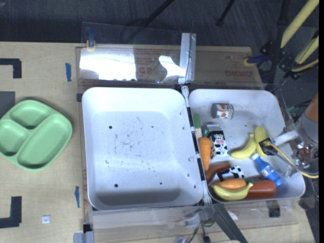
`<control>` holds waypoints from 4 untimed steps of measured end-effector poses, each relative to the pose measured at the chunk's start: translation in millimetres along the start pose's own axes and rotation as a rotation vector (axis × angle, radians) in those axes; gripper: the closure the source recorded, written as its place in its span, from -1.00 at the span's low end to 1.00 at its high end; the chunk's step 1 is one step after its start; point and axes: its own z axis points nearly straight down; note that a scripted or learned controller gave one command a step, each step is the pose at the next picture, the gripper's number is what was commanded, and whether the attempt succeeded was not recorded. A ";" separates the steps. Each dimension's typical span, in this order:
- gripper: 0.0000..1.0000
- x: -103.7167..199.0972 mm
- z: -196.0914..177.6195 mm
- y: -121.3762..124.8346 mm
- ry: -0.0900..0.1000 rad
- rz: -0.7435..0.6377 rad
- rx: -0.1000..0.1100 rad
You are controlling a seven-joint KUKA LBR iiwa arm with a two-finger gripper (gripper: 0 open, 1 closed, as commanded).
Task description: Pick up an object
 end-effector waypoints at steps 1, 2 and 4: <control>-1.00 -27.6 -78.9 -2.8 -0.005 0.012 -0.006; 1.00 -26.9 -85.6 -2.2 -0.009 0.012 -0.005; 1.00 32.4 -144.9 -13.3 -0.005 -0.033 -0.007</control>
